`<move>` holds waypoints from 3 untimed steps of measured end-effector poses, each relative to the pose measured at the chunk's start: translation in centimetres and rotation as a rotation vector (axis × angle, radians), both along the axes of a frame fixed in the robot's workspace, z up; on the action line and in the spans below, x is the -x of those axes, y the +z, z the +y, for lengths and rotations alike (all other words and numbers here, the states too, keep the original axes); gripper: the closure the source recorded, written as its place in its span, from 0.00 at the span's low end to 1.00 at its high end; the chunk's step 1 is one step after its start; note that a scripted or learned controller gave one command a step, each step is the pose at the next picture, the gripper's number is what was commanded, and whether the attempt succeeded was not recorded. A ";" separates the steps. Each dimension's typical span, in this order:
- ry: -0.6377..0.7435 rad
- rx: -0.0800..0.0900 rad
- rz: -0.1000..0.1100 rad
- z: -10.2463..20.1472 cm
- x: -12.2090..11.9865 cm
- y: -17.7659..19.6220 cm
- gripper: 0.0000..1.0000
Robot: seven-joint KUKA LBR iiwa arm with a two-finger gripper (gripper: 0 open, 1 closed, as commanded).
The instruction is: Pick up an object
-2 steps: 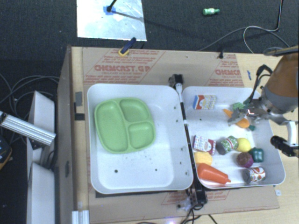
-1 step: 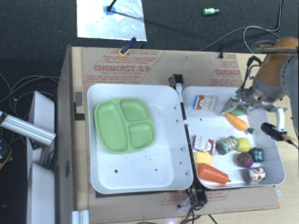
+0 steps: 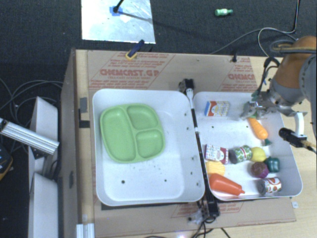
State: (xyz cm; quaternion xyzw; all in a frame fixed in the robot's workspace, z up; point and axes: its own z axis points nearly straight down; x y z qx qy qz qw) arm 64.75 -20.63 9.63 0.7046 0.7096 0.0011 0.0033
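Green three-compartment plastic tray (image 3: pixel 132 132), lying flat in the left white bin (image 3: pixel 114 187). Brown cardboard sheet with red lettering (image 3: pixel 129 68), under that bin. Crinkled silver foil square (image 3: pixel 118 13), on dark carpet beyond the cardboard. Small green bottle (image 3: pixel 223 12), on carpet right of the foil.

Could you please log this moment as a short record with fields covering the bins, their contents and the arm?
left bin: holds a green divided plate
right bin: toy foods, including a small carton, an orange carrot, a lemon and a larger carrot
arm: reaches in from the right
hand: over the right bin's far side, just above the orange carrot
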 end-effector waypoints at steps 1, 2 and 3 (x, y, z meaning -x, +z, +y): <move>-0.005 -0.006 0.021 5.4 -1.8 -1.4 1.00; -0.006 0.002 -0.002 -0.2 -0.3 8.5 1.00; -0.005 -0.001 0.003 0.0 -0.2 8.2 0.00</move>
